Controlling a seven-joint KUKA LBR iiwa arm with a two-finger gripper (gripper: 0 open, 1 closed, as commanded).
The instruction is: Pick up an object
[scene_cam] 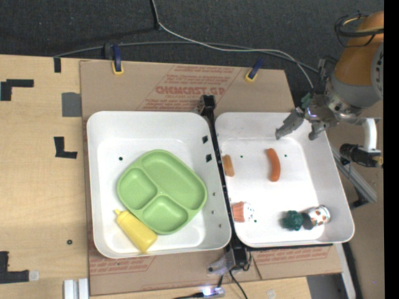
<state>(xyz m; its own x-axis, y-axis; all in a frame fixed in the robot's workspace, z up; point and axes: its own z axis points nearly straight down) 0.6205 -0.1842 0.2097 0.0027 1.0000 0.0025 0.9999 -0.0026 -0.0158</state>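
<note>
**Fingers spread above the right bin's far corner**

Arm [358, 61] enters from three o'clock, its orange band at the frame's upper right. The gripper [302, 128] hangs over the right bin [255, 122] near that bin's one o'clock corner, with the fingers [287, 128] apart and nothing between them.

Inside the right bin, a sausage [273, 164] lies near the middle, roughly at seven o'clock from the gripper and apart from it. A smaller orange-brown piece [228, 165] sits by the bin's nine o'clock wall. At the seven o'clock corner rests a small orange-and-white item [243, 212] (too blurred to identify). Toward five o'clock, a dark green lump [291, 220] lies just beside a white toy with red and green marks [317, 215].

The left bin [103, 129] holds a green plate [162, 191] with three compartments, set near its centre. A yellow bottle [134, 230] lies at the plate's seven o'clock edge, touching it.

Both bins rest on cardboard [187, 86] spread over the desk [37, 167], clipped at twelve o'clock.
</note>
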